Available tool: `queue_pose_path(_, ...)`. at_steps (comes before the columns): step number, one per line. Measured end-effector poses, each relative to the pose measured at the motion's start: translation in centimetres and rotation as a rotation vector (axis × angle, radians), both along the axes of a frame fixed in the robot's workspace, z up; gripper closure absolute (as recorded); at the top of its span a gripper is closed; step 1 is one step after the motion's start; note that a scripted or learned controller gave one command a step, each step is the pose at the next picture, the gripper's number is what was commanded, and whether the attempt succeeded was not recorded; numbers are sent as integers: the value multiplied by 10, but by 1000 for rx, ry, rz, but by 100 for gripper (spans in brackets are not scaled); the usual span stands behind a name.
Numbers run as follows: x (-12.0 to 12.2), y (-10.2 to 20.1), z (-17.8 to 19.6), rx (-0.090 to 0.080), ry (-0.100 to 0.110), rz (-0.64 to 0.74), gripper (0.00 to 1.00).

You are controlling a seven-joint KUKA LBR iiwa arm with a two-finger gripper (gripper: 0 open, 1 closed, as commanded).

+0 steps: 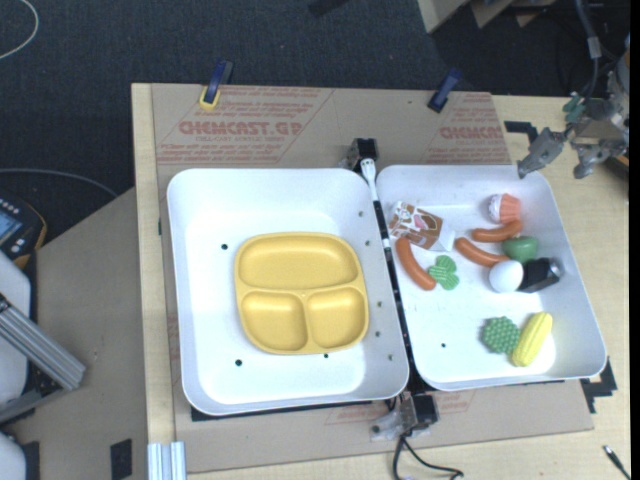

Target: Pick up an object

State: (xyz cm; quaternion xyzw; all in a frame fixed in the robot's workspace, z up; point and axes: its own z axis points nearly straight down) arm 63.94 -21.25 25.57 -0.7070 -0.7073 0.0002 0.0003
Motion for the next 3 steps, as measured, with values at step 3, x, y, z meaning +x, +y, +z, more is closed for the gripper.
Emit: queue_pose_path(3, 11, -2, -149, 2, 6, 0, 0)
